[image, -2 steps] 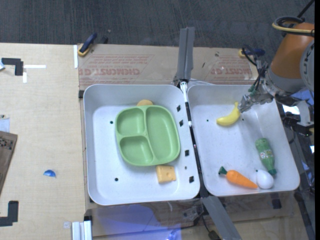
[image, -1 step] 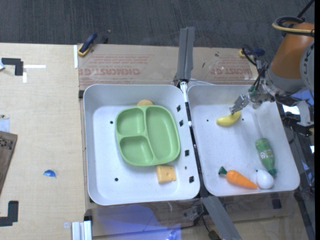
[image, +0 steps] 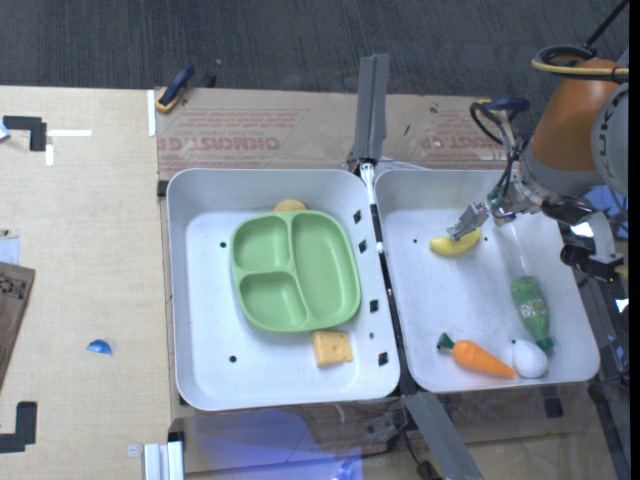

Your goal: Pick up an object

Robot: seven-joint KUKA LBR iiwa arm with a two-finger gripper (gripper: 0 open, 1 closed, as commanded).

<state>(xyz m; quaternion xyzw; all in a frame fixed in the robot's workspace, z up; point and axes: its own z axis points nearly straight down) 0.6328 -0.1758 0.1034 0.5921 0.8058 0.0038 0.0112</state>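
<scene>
A yellow object (image: pixel 290 206) peeks from behind the green divided plate (image: pixel 296 268), mostly hidden. The arm (image: pixel 585 118) runs off the right edge.

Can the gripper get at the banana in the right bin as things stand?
Probably yes. The gripper is right over the banana in the right bin, with nothing lying between or against it; the green bottle and carrot lie well apart.
</scene>
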